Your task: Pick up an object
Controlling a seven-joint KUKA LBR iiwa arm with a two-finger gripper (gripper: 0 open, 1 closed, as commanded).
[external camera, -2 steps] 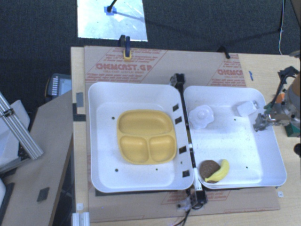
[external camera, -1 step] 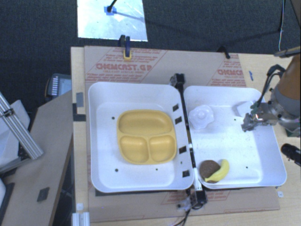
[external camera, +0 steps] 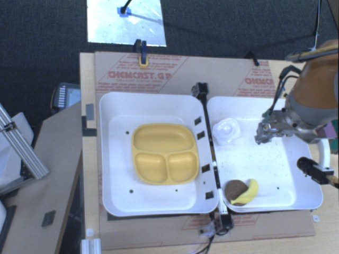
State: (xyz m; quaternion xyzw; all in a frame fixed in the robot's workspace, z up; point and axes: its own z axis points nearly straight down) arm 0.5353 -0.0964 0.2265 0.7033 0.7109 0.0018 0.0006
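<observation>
yellow banana (external camera: 247, 193) and a brown lump (external camera: 235, 188) touch in your right bin's (external camera: 280, 165) near corner, awkward to reach. farther back lies a clear cup (external camera: 225, 130). your gripper (external camera: 263, 133) hovers beside it; jaws' opening: cannot tell.

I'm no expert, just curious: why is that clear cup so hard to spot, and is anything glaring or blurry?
Camera view: even light; the clear cup blends into the white right bin; the foil sheet up top glares; the gripper looks slightly soft.
</observation>
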